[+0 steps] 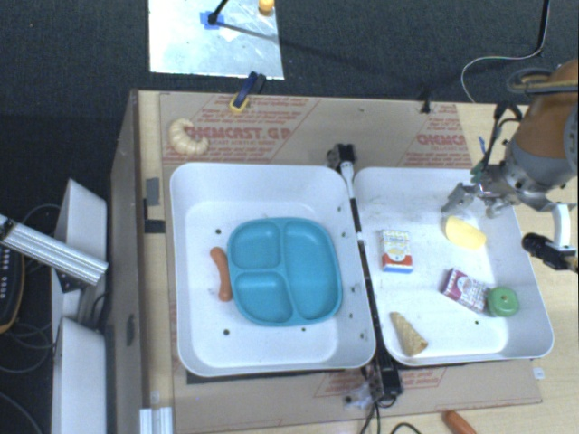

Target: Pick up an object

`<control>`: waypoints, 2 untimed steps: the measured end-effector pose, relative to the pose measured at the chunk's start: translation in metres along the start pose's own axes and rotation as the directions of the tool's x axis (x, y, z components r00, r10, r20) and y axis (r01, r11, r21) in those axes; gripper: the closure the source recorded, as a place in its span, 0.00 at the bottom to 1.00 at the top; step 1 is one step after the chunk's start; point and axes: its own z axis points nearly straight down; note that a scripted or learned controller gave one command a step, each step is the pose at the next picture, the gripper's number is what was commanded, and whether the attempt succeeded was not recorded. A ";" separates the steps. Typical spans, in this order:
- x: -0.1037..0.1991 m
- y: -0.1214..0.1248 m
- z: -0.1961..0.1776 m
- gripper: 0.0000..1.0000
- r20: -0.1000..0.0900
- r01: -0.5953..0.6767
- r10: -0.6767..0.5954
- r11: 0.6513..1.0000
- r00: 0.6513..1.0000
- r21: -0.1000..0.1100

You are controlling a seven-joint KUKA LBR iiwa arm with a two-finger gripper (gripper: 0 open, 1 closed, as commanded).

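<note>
Hovering open-fingered above the yellow object [465, 233], the gripper [477, 197] grips nothing.

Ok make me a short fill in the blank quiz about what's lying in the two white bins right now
1. The blue divided plastic tray lies in the ____ bin.
2. The orange sausage-shaped toy lies just ____ of that tray.
3. The round green toy touches the ____ carton.
4. The grey two-finger gripper is nearest the pale ____ oval object.

Missing words: left; left; maroon; yellow
</note>
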 end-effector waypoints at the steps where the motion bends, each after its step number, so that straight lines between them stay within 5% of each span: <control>1: 0.000 -0.062 0.014 0.00 -0.001 -0.001 0.001 1.000 1.000 0.003; 2: 0.039 -0.018 0.043 0.00 -0.001 0.003 -0.003 1.000 1.000 0.000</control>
